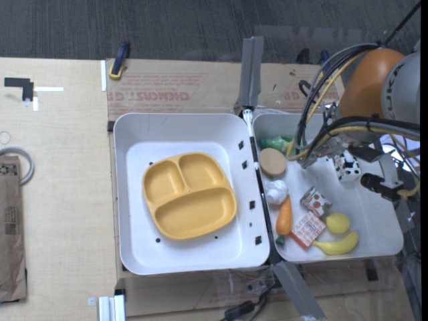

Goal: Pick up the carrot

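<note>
A robotics laboratory test cell. A pale wooden worktop carries two shallow white bins over flattened printed cardboard. A grey industrial arm trailing bundled cables reaches in. Toy food and a yellow divided plate serve as test objects; grey carpet lies beyond.

Hidden and cut-off parts
Cables cover the right bin's back wall; the arm runs off the right edge; the brown bag is cropped left.
</note>
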Controlling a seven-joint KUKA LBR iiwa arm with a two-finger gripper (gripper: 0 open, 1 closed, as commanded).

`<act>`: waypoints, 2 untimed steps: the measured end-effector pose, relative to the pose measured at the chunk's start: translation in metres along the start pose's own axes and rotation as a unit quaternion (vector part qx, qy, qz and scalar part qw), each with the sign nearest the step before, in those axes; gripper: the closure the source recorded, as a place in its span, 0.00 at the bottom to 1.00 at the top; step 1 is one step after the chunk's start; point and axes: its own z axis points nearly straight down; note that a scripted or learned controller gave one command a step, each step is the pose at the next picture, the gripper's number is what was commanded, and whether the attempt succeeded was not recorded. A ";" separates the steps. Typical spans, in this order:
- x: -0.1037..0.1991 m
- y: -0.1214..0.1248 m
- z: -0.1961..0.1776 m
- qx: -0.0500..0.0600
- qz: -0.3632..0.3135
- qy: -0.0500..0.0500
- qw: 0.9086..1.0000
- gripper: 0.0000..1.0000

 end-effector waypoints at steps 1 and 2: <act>-0.086 -0.019 0.009 -0.002 -0.184 0.004 0.983 1.00; -0.030 -0.049 0.009 0.000 -0.377 0.002 0.926 1.00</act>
